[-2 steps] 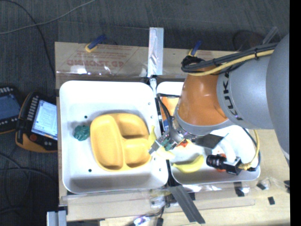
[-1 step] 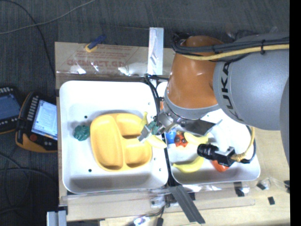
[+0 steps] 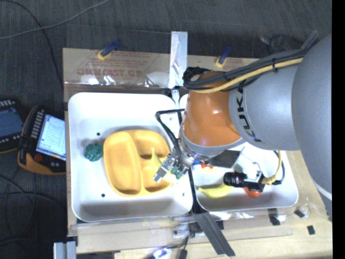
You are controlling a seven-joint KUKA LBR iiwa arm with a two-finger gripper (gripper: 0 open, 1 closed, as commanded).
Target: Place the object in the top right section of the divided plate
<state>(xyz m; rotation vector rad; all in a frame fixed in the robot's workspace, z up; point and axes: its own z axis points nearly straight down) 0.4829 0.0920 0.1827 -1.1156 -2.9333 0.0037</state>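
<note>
**Yellow plate, gripper over its right edge**

Yellow divided plate (image 3: 129, 161) lies in the left white bin (image 3: 81, 144), a small green object (image 3: 93, 152) just beside its left rim. The gripper (image 3: 168, 170) hangs over the plate's right sections (something greenish shows at its tips, possibly held); I cannot tell how its fingers stand. A yellow, banana-like item (image 3: 215, 191) rests in the right bin (image 3: 291, 193).

Even, fairly bright overhead light fills the scene; the white bins (image 3: 75, 144) are close to blown out, with soft grey shadows along their inner walls; the arm (image 3: 280, 107), near the lens, looks soft and casts a dim shadow beneath itself; the dark floor (image 3: 43, 31) looks grainy; small details are slightly blurred.
</note>
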